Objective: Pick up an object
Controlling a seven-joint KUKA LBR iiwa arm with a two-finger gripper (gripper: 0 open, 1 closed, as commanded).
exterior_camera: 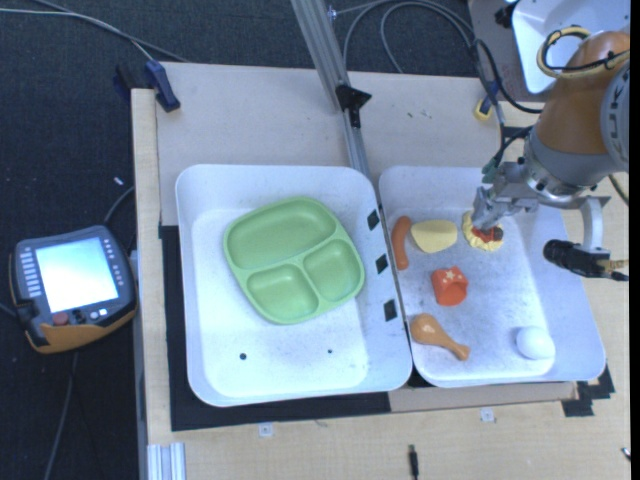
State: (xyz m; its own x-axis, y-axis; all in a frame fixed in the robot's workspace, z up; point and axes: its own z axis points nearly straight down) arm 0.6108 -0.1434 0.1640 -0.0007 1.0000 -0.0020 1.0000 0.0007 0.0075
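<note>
Small yellow-and-red toy [486, 237], under tool [487, 220]

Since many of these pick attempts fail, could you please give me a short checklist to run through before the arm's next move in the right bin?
1. Gripper is over a target: ok, it sits right above the small yellow and red item in the right bin.
2. Item actually held: cannot tell, the gripper hides the contact.
3. Neighbours apart from target: not ok, the yellow piece lies close beside it.
4. Other objects out of the way: ok, sausage, red pepper, drumstick and white egg lie apart.
5. Green divided plate undisturbed in the left bin: ok.
</note>
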